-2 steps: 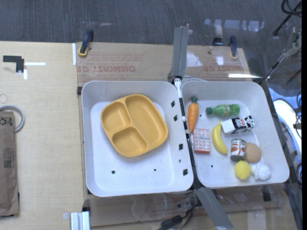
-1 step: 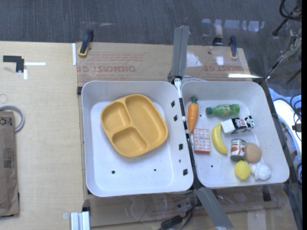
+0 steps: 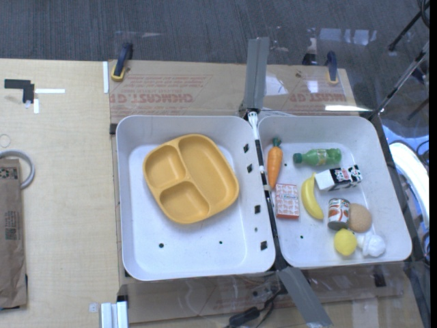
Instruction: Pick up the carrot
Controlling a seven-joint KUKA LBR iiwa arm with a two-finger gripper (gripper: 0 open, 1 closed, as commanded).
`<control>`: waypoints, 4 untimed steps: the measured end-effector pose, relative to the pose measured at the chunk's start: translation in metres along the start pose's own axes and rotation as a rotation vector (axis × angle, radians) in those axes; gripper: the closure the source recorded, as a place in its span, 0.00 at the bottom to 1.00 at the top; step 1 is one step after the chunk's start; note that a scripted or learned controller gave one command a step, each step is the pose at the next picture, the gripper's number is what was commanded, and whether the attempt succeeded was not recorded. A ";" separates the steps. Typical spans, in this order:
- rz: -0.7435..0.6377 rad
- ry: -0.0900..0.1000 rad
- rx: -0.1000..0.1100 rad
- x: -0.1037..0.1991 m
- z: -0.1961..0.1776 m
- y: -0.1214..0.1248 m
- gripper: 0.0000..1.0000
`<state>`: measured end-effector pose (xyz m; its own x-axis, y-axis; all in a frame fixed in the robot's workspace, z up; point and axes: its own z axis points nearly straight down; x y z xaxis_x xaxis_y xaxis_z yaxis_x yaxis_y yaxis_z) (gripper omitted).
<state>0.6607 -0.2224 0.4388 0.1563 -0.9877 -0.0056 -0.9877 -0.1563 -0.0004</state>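
Note:
An orange carrot [image 3: 274, 164] with a green top lies in the right bin [image 3: 382, 149], close against its left wall, pointing toward the front. Its green end faces the back of the bin. A small red and white box [image 3: 287, 201] lies just in front of the carrot's tip.
Right bin also holds a green bottle [image 3: 318, 157], banana [image 3: 312, 197], black and white carton [image 3: 339, 177], small can [image 3: 339, 212], brown egg [image 3: 360, 218], lemon [image 3: 345, 242] and a white object [image 3: 373, 245]. A yellow divided plate [image 3: 190, 178] rests in the left bin [image 3: 136, 251].

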 end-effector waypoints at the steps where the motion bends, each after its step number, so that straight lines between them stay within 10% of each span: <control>1: -0.039 0.000 -0.002 -0.025 0.000 -0.004 1.00; 3: -0.546 -0.001 -0.002 -0.014 0.000 -0.002 1.00; 4: -0.763 -0.002 -0.001 -0.022 0.000 0.059 1.00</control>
